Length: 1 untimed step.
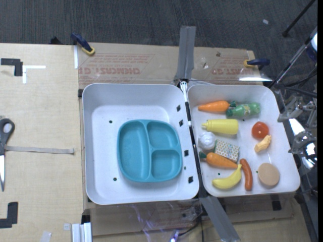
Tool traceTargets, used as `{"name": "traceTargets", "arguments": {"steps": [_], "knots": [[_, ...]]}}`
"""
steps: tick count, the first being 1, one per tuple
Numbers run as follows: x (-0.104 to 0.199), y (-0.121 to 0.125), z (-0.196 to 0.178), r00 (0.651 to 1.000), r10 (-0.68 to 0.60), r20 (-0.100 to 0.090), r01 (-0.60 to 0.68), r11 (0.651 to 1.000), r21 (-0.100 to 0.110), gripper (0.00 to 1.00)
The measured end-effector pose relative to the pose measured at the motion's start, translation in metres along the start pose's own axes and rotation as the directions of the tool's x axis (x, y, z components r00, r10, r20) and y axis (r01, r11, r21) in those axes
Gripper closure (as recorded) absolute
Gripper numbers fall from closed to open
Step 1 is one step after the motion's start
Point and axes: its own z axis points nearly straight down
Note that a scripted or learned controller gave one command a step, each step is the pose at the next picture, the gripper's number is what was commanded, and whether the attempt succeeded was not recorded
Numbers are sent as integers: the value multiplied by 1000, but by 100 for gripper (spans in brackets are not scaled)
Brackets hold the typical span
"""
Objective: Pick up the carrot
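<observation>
Looking into the right white bin (282, 185), I see an orange plastic carrot (214, 106) at its far left, and the claw's (302, 135) state I cannot tell.

One fixed camera, overhead, slanted down; both bins (136, 92) framed whole, bench and floor beyond.

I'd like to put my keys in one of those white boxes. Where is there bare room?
Left bin: bare floor borders the blue tray on every side. Right bin: crowded; only small patches right of the tomato and between the carrot and back wall.
</observation>
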Motion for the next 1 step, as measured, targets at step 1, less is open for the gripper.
{"name": "traceTargets", "arguments": {"steps": [1], "knots": [[8, 76, 74, 993, 117, 1, -117, 993, 0, 0]]}}
